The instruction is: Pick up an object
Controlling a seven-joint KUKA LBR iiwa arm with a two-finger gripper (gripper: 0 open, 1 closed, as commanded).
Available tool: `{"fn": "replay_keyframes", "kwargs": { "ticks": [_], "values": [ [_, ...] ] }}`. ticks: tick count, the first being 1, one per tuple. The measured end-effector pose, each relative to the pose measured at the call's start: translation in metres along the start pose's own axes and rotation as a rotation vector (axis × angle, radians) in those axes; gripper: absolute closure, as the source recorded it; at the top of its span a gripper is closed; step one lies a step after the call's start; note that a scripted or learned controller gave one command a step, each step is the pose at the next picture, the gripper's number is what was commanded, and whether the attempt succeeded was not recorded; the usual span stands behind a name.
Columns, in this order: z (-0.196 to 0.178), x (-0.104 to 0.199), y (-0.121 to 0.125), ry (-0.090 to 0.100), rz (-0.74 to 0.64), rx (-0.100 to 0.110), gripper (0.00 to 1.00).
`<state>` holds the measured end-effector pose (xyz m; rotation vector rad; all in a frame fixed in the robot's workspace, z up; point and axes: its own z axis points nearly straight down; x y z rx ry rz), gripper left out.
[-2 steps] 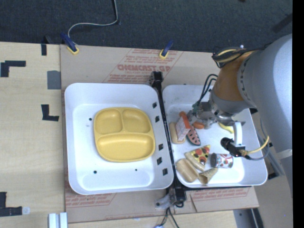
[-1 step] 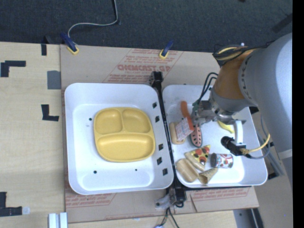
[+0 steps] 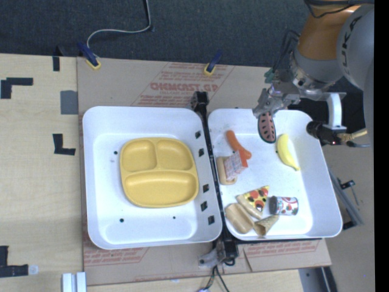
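The gripper [image 3: 268, 113] hung over the right bin's [image 3: 316, 181] far edge, its fingers pinching a watermelon slice [image 3: 267, 128] that dangled below them, beside a banana [image 3: 287, 151]. A yellow plate [image 3: 159, 171] lay in the left bin [image 3: 100, 163].

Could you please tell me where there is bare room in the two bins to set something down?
Left bin: bare floor rings the yellow plate, widest along its left and front. Right bin: bare at the right, past the banana and can. Crowded along its left and front-left, around the carrot and pizza slice.
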<state>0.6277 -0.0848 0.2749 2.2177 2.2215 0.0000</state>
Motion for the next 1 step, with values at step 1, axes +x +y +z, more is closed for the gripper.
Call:
{"fn": "replay_keyframes", "kwargs": {
  "ticks": [1],
  "values": [
    [-0.0036, 0.0975, -0.0371, 0.002, -0.002, 0.003, 1.00]
  ]
}}
